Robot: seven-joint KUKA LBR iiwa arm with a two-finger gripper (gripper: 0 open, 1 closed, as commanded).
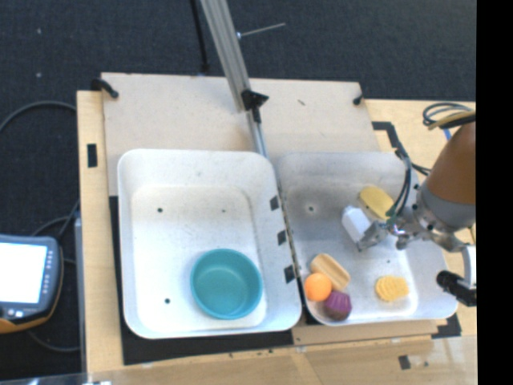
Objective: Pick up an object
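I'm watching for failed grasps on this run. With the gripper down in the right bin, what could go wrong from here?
The gripper sits between a white object and a yellow piece that lie close together, so it might nudge one aside or catch both. The orange ball, purple item and tan piece crowd the bin's front corner, leaving little room for fingers. The ball could also roll off.

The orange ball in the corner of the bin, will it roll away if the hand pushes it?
Probably a little. The orange ball looks round and smooth, so it should roll easily. But it sits against the purple thing and the tan bread-like piece, near the bin's wall, which would likely stop it.
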